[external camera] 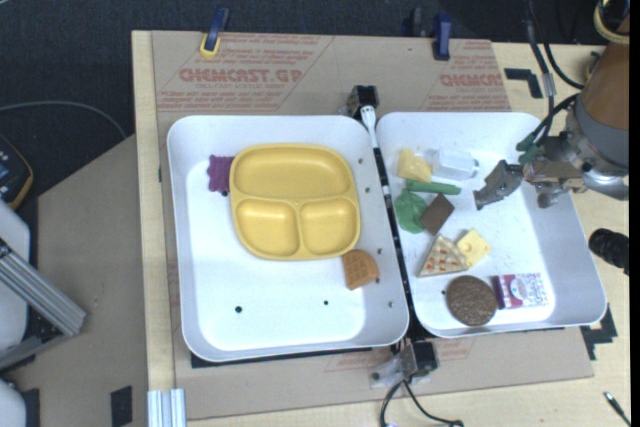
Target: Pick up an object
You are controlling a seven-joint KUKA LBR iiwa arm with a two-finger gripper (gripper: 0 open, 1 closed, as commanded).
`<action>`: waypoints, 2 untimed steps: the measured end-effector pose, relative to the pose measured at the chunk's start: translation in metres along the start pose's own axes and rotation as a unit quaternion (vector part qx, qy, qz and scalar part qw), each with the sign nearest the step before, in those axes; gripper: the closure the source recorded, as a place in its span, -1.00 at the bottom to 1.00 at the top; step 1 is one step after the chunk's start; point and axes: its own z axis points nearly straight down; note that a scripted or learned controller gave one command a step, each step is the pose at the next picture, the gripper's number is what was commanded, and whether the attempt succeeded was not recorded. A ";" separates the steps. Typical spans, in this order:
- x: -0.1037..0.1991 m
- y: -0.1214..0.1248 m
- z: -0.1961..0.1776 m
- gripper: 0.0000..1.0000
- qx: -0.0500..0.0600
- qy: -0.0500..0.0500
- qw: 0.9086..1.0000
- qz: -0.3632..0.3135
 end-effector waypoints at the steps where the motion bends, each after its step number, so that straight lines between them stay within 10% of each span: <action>1: 0.000 0.002 -0.006 -1.00 -0.006 -0.001 1.000 -0.001; 2: -0.001 0.005 0.057 -1.00 -0.002 0.000 1.000 -0.001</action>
